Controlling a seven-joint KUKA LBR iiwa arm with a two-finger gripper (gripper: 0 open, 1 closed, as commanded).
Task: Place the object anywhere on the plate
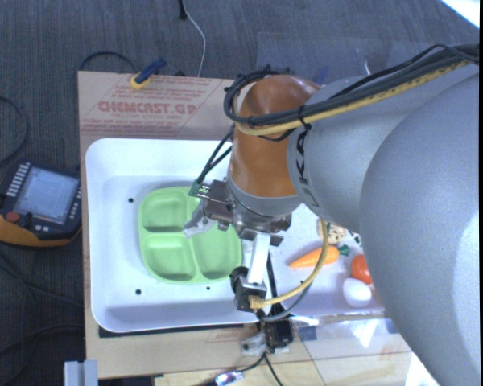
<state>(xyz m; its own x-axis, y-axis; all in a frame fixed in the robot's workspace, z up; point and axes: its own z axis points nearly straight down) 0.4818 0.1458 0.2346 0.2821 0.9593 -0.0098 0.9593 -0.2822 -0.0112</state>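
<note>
A light green plate [175, 238] with three compartments lies in the left white bin [113, 215]. The arm's orange band and wrist hang over the plate's right side, covering part of it. My gripper [213, 215] sits below the wrist at the plate's right edge, over the seam between the compartments. Its tips are hidden by the wrist housing. An orange carrot with a green top [315, 256] lies in the right bin, beside the arm. I see nothing held at the gripper.
A red-orange item [361, 268] and a white egg-shaped item [357, 293] lie in the right bin near the carrot. Cables hang from the wrist over the bins' middle divider. A teach pendant [36, 203] rests on the floor at left.
</note>
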